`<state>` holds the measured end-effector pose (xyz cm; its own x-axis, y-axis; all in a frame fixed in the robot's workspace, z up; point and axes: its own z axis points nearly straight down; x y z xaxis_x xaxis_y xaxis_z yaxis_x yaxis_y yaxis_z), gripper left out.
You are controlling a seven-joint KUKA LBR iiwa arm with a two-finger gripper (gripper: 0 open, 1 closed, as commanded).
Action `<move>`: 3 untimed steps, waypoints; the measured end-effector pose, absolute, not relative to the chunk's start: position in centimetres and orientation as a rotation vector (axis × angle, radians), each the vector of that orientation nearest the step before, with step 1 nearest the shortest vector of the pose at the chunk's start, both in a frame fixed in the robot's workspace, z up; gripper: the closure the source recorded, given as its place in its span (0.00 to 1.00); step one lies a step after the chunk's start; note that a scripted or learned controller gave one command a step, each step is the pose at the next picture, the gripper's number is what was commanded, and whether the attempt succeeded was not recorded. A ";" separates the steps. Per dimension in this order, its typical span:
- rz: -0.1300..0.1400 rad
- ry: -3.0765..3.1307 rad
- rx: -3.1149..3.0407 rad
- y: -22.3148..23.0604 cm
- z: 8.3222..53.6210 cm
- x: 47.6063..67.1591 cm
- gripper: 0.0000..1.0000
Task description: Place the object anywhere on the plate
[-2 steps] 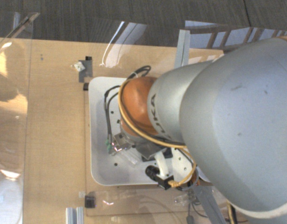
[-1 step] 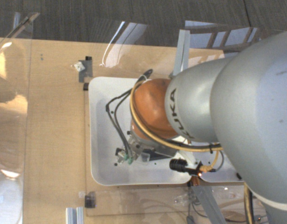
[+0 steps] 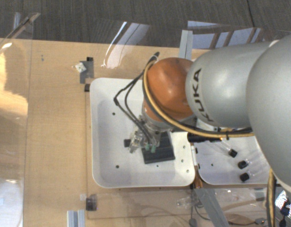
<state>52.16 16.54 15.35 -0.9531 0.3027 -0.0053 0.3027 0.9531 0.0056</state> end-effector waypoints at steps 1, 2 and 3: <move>0.006 3.129 -0.114 13.6 22.4 48.9 1.00; 0.007 3.135 -0.002 18.1 20.5 50.5 1.00; 0.005 3.127 0.264 23.2 12.1 49.7 1.00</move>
<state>49.66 23.19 12.11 -0.9858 0.1677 -0.0030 0.1677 0.9858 0.0036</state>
